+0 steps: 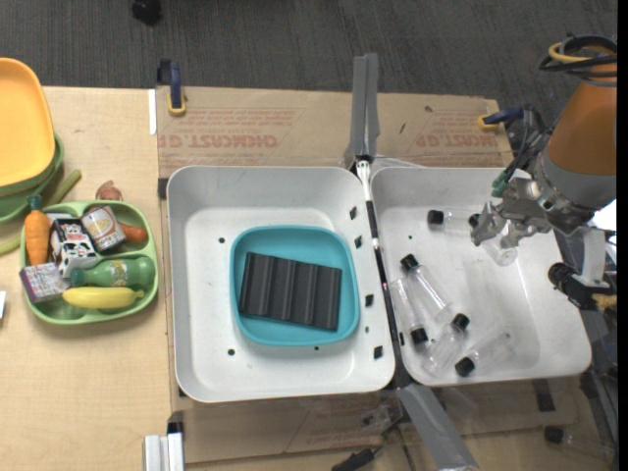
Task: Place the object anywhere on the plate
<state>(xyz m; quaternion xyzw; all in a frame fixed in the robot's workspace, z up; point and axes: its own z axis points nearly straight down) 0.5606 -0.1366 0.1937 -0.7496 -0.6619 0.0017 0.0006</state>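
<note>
A teal plate [247,263] lies in the middle of the left bin [196,292], and a dark grey ridged block [291,289] rests on it. Several clear vials with black caps lie loose in the right bin [549,346], among them one long vial [428,290] near the bin's left wall and a small one [436,219] towards the back. My gripper [498,232] hangs over the back right part of the right bin. Something clear and glassy [506,254] shows just below it; whether it is held is unclear.
A green divided tray [147,297] of toy food sits on the bench at the far left, with stacked yellow and green plates [22,116] behind it. A grey metal post [365,106] rises at the back between the bins. Cables [579,283] hang off the arm.
</note>
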